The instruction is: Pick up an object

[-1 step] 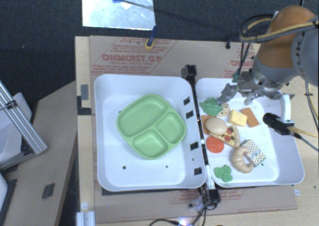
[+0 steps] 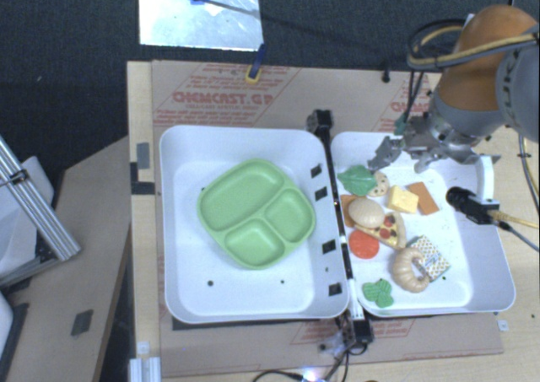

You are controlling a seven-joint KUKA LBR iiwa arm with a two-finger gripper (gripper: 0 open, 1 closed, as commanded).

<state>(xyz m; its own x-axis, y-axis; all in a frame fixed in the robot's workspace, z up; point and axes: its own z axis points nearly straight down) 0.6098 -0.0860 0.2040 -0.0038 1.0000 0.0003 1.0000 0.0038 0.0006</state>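
Observation:
The right bin (image 2: 485, 275) holds several toy foods. Among them are a green leaf (image 2: 358, 178), a yellow cheese block (image 2: 402, 200), an orange cracker (image 2: 425, 197), a tan bun (image 2: 365, 211), a pizza slice (image 2: 391, 229) and a red tomato slice (image 2: 364, 244). Nearer the front lie a tan pastry (image 2: 408, 271), a patterned packet (image 2: 431, 258) and a green lettuce piece (image 2: 378, 292). My gripper (image 2: 402, 158) hangs over the bin's far side, just above the leaf and the cheese. It is open, with nothing between its fingers.
The left bin (image 2: 181, 287) holds a green divided plate (image 2: 256, 213). A black-clipped divider (image 2: 331, 203) runs between the two bins. The arm (image 2: 481, 60) comes in from the upper right. A silver sheet (image 2: 199, 1) lies beyond the bench.

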